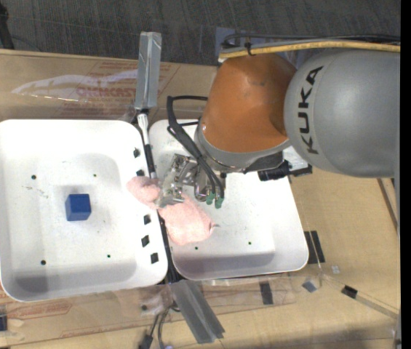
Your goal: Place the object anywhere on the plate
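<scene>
A: What does the overhead camera catch at the worktop (350, 217)?

B: Two shallow white bins sit side by side on a brown board. A grey arm (343, 111) with an orange band (249, 104) reaches in from the right and hangs over the right bin (263, 246), covering much of its far half.

A: And the hand?

B: The hand (190, 187) points down and to the left, near the rim the two bins share. Its metal fingers (177, 174) are low, right at a pale pink, soft-looking object (183, 220). Green-tipped parts show just beside them. Whether the fingers are spread or closed, I cannot tell; the wrist and cables crowd that spot.

A: Where exactly is the pink object?

B: It lies across the shared rim. Its larger lobe rests in the right bin's left part, and a smaller lobe pokes over into the left bin (16, 195). The hand's tips seem to touch its upper edge, though I cannot see it gripped between the fingers.

A: Anything else in the bins?

B: A small blue cube (78, 206) sits on the floor of the left bin, well apart from the hand and the pink object. Black clips run down the seam between the bins, and a grey bar (147, 71) stands behind them.
</scene>
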Action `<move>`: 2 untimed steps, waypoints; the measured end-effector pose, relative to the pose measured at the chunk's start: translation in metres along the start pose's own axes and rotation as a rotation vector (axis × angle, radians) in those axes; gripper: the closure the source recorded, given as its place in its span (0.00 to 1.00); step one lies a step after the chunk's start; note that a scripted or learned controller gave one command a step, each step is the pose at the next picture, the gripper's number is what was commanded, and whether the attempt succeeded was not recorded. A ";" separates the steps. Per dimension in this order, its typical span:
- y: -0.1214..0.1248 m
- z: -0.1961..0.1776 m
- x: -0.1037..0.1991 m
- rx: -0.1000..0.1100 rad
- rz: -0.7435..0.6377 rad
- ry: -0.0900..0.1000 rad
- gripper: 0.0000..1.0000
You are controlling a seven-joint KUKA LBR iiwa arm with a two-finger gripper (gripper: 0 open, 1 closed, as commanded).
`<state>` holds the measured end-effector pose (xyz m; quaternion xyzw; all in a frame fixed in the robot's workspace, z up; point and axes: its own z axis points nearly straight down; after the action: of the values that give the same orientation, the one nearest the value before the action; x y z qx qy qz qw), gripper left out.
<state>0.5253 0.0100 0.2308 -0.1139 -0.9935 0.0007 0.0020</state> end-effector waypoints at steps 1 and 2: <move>0.044 0.008 0.033 0.000 -0.232 -0.001 1.00; 0.089 0.002 0.058 0.000 -0.238 -0.002 1.00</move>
<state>0.4893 0.1098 0.2292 0.0047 -1.0000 0.0005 0.0012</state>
